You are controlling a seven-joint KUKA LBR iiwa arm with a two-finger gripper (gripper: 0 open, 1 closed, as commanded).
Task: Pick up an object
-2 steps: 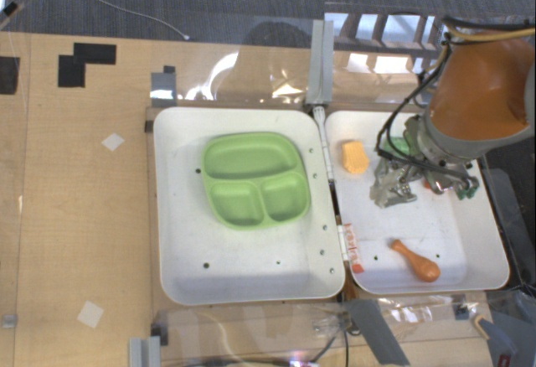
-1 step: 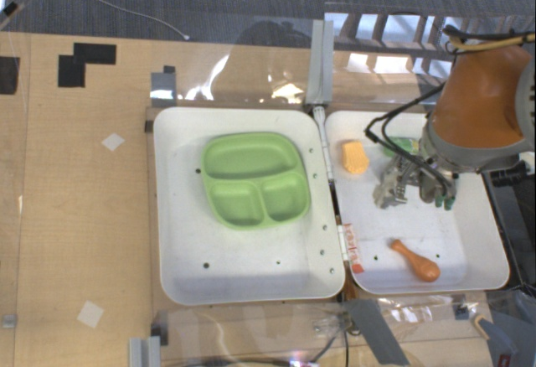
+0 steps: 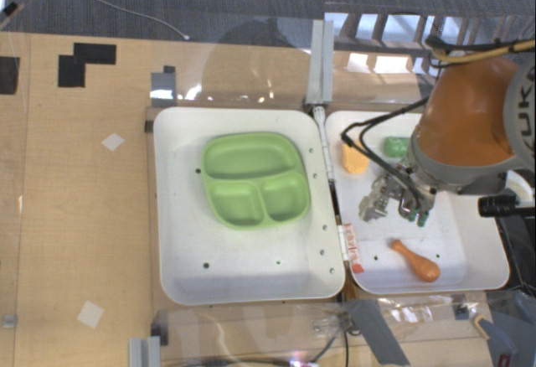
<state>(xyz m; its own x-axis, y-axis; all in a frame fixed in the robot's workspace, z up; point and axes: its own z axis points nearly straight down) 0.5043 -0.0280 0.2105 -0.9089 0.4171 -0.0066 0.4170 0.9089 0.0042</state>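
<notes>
The right bin (image 3: 469, 273) held three small things. An orange, pear-shaped object (image 3: 416, 261) lay near the bin's near edge, its thin end pointing toward the divider between the bins and its fat end toward the near right corner. A yellow-orange piece (image 3: 354, 159) sat close to the bin's left wall, toward the far left corner. A small green object (image 3: 395, 145) lay just right of the yellow one, partly covered by the arm.

The claw (image 3: 394, 204) hung over the middle of the right bin, between the yellow piece and the orange object, apart from both. Nothing showed between its metal parts, and whether it was released or clenched could not be told from this slant. Above it rose the grey wrist and the broad orange band (image 3: 465, 118), with black cables (image 3: 377, 147) looping out toward the bin's left wall.

The left bin (image 3: 180, 273) carried a green divided tray (image 3: 254, 179) with three compartments, lying flat near the bin's centre. Both bins sat side by side on the tan tabletop (image 3: 75, 214), which bore black square markings (image 3: 84, 64) near its far left corner.
</notes>
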